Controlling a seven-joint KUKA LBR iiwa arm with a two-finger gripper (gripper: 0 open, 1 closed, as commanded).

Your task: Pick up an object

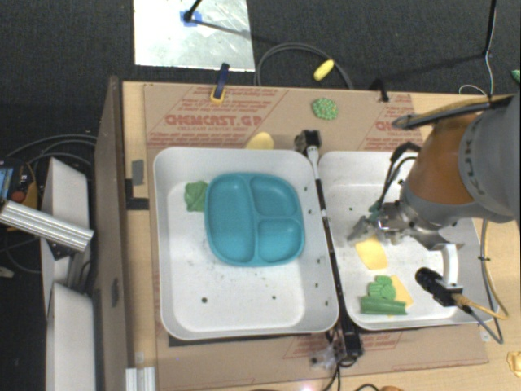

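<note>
Your bench carries two white bins; the left bin (175, 300) holds a blue tray (254, 218). In the right bin (350, 177) the gripper (383, 222) hangs low, and you cannot tell how its jaws stand. The yellow piece (373, 255) lies just near of it, slightly left, with a green piece (381, 296) nearer still.

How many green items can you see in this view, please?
3: a green piece beside the blue tray in the left bin, a green block in the right bin, a green disc on the cardboard. Others may be hidden.
</note>
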